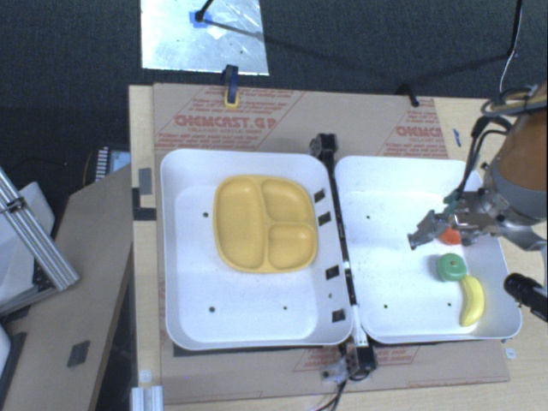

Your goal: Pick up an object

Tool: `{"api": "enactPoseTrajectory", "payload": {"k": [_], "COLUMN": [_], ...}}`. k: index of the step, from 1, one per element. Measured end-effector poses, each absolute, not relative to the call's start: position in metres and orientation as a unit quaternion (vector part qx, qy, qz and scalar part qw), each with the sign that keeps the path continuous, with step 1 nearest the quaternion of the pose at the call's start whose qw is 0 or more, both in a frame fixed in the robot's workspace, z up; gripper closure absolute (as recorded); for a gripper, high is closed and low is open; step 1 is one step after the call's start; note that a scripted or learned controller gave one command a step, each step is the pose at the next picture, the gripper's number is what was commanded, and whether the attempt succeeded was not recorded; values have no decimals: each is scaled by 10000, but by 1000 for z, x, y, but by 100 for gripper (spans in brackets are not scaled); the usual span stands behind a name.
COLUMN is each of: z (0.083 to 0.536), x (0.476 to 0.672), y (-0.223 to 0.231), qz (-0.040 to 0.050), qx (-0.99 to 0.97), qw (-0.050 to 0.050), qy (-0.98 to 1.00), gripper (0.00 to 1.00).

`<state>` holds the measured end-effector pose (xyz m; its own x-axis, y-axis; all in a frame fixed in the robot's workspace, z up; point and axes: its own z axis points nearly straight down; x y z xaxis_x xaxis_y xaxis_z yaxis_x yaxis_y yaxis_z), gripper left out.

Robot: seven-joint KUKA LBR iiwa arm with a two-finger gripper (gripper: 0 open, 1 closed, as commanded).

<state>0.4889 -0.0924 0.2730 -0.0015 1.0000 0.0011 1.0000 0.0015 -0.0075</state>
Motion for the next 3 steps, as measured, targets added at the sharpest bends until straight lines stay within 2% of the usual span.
{"api": "enactPoseTrajectory", "payload": {"k": [1,2,3], "z": [277,233,178], "x": [491,489,498], "y": [-92,-99,-104], "qz": [-8,8,9], "qx": [-7058,-7070,-7070], "qw": [-10,8,16], "qy": [-7084,-7072,-7073], "gripper": [0,0,0]}}
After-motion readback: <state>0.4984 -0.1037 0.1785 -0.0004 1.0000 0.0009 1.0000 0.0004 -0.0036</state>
